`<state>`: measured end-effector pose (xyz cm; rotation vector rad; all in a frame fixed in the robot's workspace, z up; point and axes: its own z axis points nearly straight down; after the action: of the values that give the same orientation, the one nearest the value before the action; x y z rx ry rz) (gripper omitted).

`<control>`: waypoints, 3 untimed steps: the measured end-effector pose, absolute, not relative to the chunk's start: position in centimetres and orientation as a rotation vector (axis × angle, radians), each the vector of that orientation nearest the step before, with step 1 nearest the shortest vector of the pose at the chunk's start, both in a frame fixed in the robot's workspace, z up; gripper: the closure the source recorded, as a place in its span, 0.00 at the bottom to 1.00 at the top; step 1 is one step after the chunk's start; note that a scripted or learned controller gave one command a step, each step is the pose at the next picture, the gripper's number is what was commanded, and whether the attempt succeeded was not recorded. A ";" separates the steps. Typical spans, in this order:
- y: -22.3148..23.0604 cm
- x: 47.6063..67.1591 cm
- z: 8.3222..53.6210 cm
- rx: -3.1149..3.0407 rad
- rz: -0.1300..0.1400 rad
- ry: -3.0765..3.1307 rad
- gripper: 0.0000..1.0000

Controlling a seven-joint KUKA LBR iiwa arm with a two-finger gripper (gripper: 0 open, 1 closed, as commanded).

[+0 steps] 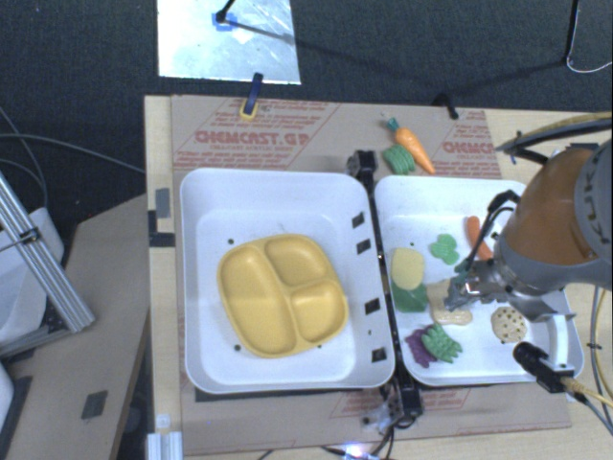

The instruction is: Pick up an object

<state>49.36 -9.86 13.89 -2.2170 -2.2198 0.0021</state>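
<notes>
My tool (pixel 458 295) sits low in the right bin (pixel 402 199) over the beige piece (pixel 450 316), positioned for a grasp; its grip state I cannot tell.

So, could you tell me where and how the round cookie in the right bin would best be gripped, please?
Probably from straight above, pinching the cookie across its rim. It lies flat on the right bin floor, so only its edges offer purchase. The gripper sits just left of it, and its other sides look fairly open.
</notes>
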 end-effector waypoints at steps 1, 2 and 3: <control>-11.5 49.3 8.5 -2.224 -0.008 -2.224 1.00; -7.5 50.6 19.0 -2.217 -0.014 -2.238 1.00; 0.2 51.5 21.6 -2.208 -0.009 -2.236 1.00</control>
<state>51.55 0.25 21.64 -2.2076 -2.2364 -0.0088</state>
